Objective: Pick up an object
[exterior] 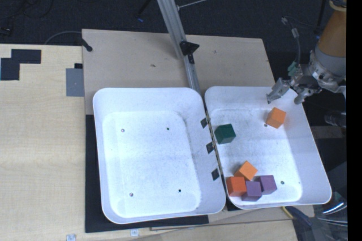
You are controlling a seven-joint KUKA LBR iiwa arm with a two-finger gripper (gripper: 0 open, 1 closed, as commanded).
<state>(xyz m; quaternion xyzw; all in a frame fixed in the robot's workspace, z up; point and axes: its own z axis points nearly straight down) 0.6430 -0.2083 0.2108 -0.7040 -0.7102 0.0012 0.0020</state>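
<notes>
No text, label, brand, number or sign is showing clearly enough to be read on anything in the scene.

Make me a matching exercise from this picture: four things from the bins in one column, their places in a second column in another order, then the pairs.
Things:
1. green block
2. lone orange block
3. purple blocks
4. end effector

Places:
A. near front rim of the right bin
B. over the right bin's far right corner
C. beside the wall shared with the left bin
D. far part of the right bin, just below the end effector

Pairs: 1-C, 2-D, 3-A, 4-B
</notes>
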